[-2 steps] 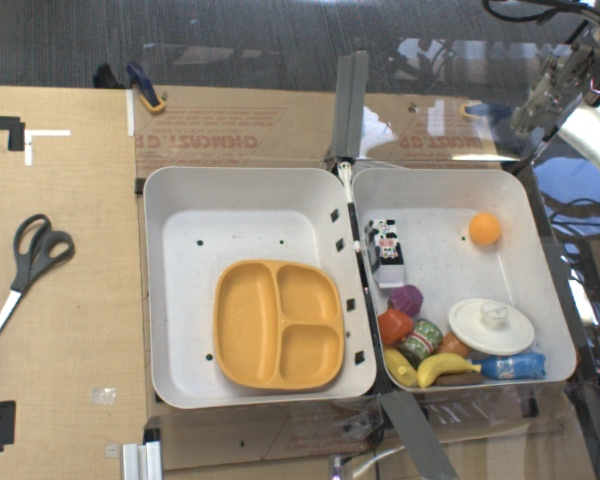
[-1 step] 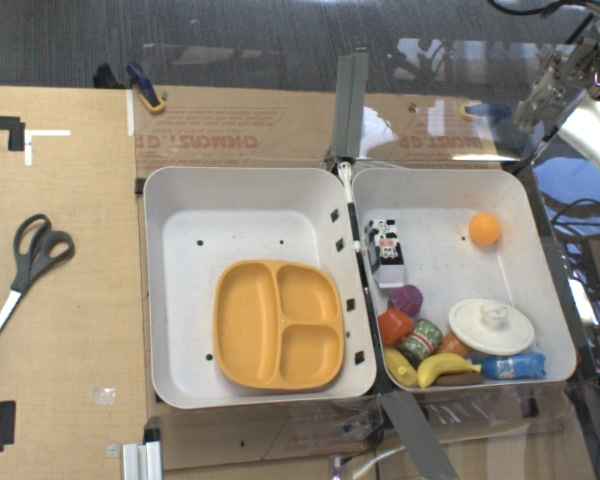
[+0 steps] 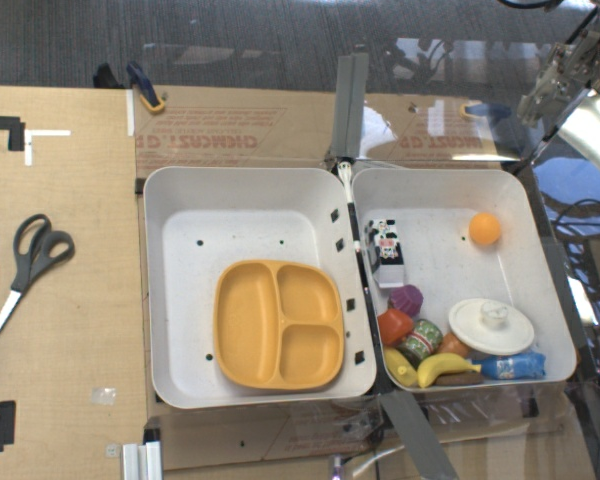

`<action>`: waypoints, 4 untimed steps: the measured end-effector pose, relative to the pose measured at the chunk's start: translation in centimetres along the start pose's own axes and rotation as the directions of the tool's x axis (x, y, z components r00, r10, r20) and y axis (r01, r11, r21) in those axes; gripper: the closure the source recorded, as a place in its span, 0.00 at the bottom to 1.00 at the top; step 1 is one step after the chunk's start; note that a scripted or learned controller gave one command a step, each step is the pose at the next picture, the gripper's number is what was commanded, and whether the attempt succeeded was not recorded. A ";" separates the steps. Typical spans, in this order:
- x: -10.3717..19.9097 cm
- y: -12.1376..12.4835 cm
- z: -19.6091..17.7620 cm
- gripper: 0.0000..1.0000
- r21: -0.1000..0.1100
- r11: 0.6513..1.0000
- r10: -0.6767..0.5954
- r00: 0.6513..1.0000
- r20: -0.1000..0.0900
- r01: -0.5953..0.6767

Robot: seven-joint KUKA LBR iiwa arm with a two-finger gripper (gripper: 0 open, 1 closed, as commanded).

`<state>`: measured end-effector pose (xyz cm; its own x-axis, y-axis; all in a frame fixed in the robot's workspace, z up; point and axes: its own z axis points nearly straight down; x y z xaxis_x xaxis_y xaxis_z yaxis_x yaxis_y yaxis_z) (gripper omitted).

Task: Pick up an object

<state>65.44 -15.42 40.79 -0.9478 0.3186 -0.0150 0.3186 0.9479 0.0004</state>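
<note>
Orange is the colour of the little ball, and it is the toy nearest to the pincer. The pincer is up high at the far right corner, outside the right bin, and nothing is in it. It is too blurry and tangled with wires to tell if the pincer is wide or narrow.

Below the pincer and well apart from it, at the near end of the right bin, many toys sit close together. A round white lid is just above a blue bottle. A yellow banana touches the bottle. Beside the banana are a green can, a red toy and a purple toy. A small black and white box lies by the wall between the bins.

Much farther from the pincer, the left bin has a yellow plate with three parts. Farthest away, scissors lie on the wooden bench.
</note>
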 end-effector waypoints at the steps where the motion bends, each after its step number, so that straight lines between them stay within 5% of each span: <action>1: -0.1 0.0 -0.9 1.00 0.000 1.000 -0.001 1.000 0.005 0.001; 2: 7.0 -8.8 4.8 1.00 -0.007 0.841 -0.541 0.841 -0.010 0.541; 4: 6.6 -8.8 2.8 1.00 -0.004 0.844 -0.536 0.844 0.001 0.536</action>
